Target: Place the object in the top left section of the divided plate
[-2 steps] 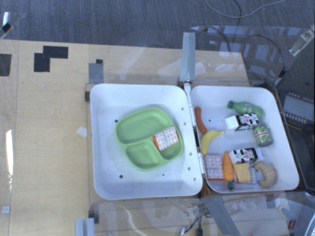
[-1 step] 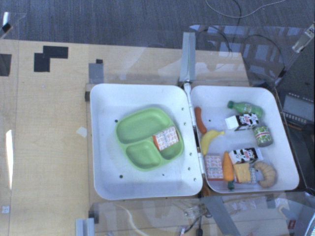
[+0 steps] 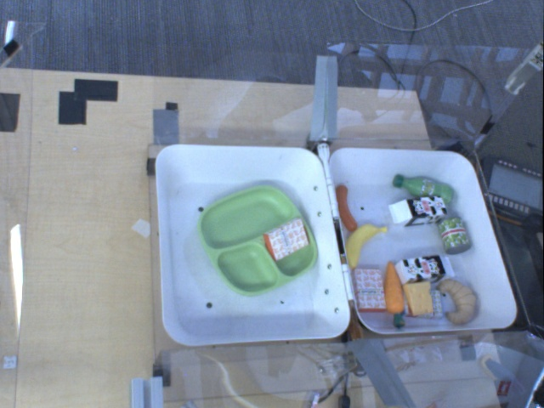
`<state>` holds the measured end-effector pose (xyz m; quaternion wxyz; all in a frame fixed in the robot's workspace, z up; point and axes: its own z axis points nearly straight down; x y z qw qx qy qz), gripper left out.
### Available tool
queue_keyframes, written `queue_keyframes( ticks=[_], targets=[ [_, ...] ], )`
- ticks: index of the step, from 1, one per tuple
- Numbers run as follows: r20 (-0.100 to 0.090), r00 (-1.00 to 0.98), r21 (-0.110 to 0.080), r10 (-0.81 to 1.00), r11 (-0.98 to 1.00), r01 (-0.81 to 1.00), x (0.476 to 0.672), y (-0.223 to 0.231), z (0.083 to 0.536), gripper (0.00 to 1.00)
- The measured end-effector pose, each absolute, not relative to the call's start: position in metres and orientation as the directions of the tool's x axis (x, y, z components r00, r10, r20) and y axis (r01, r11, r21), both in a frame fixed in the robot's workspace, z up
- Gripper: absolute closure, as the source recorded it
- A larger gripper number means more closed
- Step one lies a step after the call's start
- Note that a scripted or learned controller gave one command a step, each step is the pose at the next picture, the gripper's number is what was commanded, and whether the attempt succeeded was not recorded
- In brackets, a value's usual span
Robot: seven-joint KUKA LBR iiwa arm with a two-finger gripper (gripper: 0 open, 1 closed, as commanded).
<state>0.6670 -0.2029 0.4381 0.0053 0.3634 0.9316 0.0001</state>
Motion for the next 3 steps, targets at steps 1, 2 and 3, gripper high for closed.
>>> queue_keyframes(
  ticks=[1,2,3],
  targets=[
    [-0.01,-0.801,0.003,0.598,0.801,0.598,0.6632,-0.2028,0.4382,1.0],
    [-0.011,-0.842,0.002,0.54,0.842,0.54,0.6636,-0.2023,0.4383,1.0],
    [-0.011,-0.842,0.002,0.54,0.842,0.54,0.6635,-0.2024,0.4383,0.0]
  ],
)
